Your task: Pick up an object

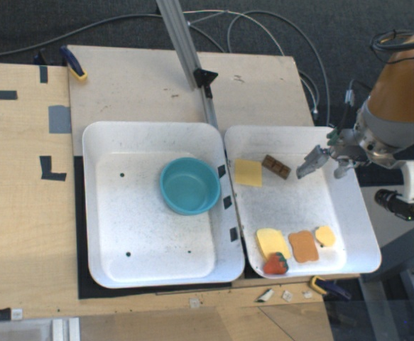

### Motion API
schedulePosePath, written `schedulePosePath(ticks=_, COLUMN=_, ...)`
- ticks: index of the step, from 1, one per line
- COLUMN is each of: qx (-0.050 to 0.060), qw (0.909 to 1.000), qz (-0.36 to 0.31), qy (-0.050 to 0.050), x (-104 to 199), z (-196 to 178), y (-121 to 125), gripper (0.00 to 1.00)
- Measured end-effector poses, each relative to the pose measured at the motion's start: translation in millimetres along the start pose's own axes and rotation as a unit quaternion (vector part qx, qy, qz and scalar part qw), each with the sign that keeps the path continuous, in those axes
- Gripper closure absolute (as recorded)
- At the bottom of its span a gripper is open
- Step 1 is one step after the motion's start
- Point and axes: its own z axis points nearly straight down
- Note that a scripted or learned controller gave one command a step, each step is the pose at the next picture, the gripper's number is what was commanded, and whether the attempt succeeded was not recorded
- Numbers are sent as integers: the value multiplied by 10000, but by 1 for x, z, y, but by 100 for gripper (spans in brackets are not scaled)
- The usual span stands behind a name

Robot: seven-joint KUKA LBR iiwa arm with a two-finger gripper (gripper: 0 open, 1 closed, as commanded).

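My gripper (319,174) hangs over the right bin's (349,219) far right side, open, with nothing between its fingers. Just left of it lies a small brown chocolate bar (276,166), and beside that a pale yellow square slice (248,172). Along the bin's near edge sit a yellow piece (270,241), a red strawberry (276,263), an orange toast-like slab (304,246) and a small yellow round piece (325,236). A teal bowl (188,185) stands upright in the left bin (107,212).
A slanted metal pole (185,45) runs down to the gap between the bins. Cables (278,27) loop behind the right bin. A blue and yellow clamp (73,62) lies at the board's far left corner. Small bits (285,294) lie on the bench's front edge.
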Motion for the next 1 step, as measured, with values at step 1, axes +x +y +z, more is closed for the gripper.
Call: schedulePosePath(ticks=1, qx=0, qw=10000, qz=0, qy=1, x=0, z=0, y=0, gripper=0)
